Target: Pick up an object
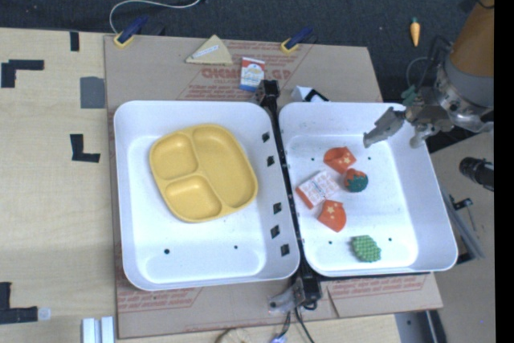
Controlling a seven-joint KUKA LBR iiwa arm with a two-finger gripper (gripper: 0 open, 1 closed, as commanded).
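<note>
Two shallow white bins side by side on the counter [48,197], over a sheet of brown cardboard [337,68]. Left bin [132,197]: a yellow divided plate [202,171] with three compartments, lying flat near the middle. Right bin [405,229]: five small things grouped around its centre. An orange-red block [340,158] nearest the far rim; just beside it a dark green round piece [356,181]; a white and red packet [319,189] close to the inner wall; another orange-red block [332,215] touching or nearly touching that packet; a green knobbly lump [366,249] apart, near the front rim. Jaws [399,127] over the right bin's far right corner, spread wide, one finger [379,129] pointing toward the red block, nothing between them, well clear of every object. Beyond the bins, on the cardboard: a small red and white carton [252,74], a pale wedge [210,51].
</note>
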